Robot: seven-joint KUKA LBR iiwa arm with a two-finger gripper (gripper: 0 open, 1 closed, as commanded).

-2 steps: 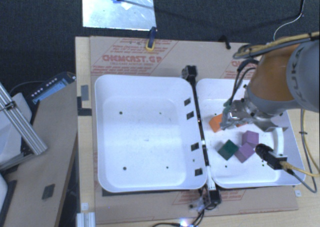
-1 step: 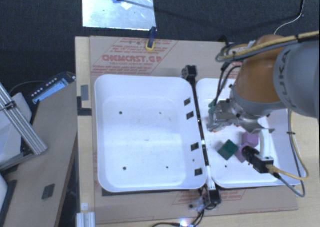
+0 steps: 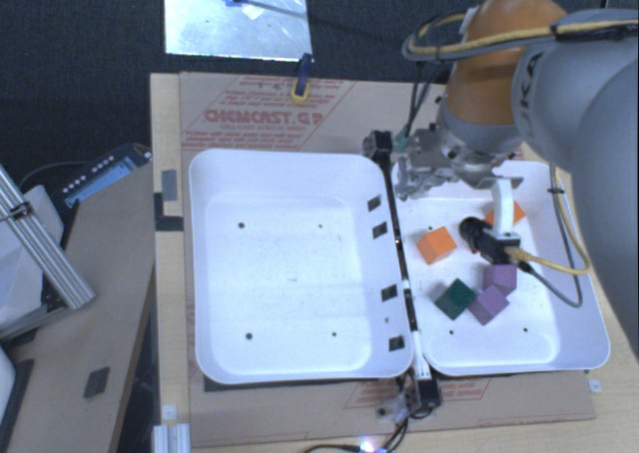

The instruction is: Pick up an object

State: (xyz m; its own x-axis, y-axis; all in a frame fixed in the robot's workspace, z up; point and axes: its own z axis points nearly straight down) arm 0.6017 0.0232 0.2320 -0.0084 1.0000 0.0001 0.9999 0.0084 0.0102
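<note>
Hanging over the far corner of the right bin (image 3: 574,346), close to the divider between the two bins, the gripper (image 3: 411,180) has nothing visibly in its grasp; whether it is open or closed cannot be told. The orange cube (image 3: 435,244) lies on the bin floor nearer the camera than the gripper, close to it but apart, with bare white floor between them. It sits flat, its edges slightly aslant to the divider; as a cube it shows no long axis. Nearer the camera again, the green cube (image 3: 455,297) stands turned corner-on to the near rim. Just beside it is a purple block (image 3: 486,305), touching a second purple block (image 3: 500,276) behind it. Bare floor lies between the orange cube and the divider, and a wider strip runs between the green cube and the near rim. The left bin (image 3: 215,271) adjoins across the divider.
</note>
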